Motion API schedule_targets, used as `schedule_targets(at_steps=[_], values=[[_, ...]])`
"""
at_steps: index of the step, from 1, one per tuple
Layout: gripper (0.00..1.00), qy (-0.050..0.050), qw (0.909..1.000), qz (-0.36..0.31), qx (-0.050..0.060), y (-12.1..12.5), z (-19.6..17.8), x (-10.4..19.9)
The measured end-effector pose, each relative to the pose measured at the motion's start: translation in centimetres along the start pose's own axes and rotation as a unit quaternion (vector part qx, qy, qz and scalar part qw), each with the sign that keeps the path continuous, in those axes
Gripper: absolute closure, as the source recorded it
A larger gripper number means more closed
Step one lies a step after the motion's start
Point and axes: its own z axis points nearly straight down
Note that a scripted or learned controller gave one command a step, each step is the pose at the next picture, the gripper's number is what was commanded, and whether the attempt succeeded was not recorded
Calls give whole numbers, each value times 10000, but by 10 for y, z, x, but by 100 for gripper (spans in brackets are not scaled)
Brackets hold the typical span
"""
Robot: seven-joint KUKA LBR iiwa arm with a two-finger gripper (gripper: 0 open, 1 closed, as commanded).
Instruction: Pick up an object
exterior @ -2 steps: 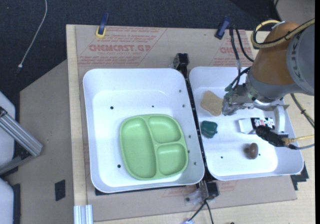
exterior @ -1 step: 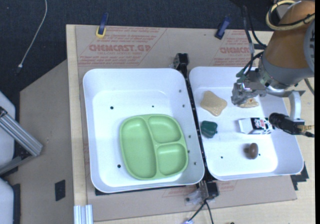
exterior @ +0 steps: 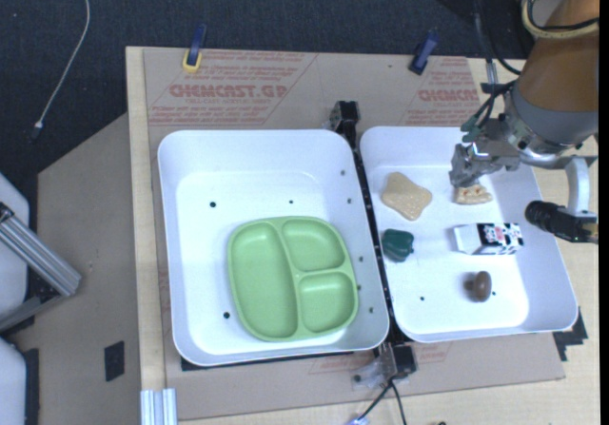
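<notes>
The gripper (exterior: 471, 178) stood low in the right bin (exterior: 542, 318), directly over a small tan piece (exterior: 473, 193) near the bin's far side; whether the jaws were apart or together could not be told. The piece looked light, flat and stiff, possibly crumbly, so a hold across its short edges seemed soundest. Near it lay a tan biscuit shape (exterior: 406, 196), a green lump (exterior: 398, 243), a black-and-white packet (exterior: 487, 238) and a brown stone (exterior: 478, 286). The left bin (exterior: 190, 185) held a green tray (exterior: 291, 277).
</notes>
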Motion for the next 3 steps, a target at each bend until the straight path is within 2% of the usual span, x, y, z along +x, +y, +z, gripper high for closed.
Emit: schedule_targets(at_steps=[2, 3], values=[[100, 16, 10000, -17, 44, -18, 21, 102], [100, 15, 10000, -23, 16, -21, 8, 149]])
